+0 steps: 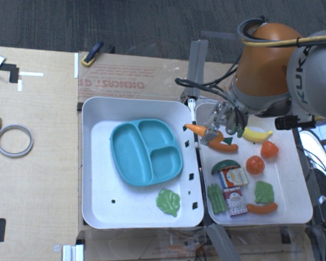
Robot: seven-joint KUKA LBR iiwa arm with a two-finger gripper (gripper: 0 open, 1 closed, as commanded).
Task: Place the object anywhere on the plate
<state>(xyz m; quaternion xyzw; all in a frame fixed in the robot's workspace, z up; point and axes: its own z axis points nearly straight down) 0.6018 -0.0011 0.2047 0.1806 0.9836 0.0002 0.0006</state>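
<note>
Carrot in the hand, lifted at the wall between the two bins.

The grey arm with its orange band (pixel 267 56) reaches over the right shallow white bin (pixel 298 208); the left white bin (pixel 95 167) carries the blue three-compartment plastic plate (pixel 146 151), lying flat and unoccupied. The hand (pixel 213 133) is clamped on the small orange toy carrot (pixel 196 129), its tip poking out leftward above the dividing wall, probably raised so it clears the rim on its way to the plate.
</note>
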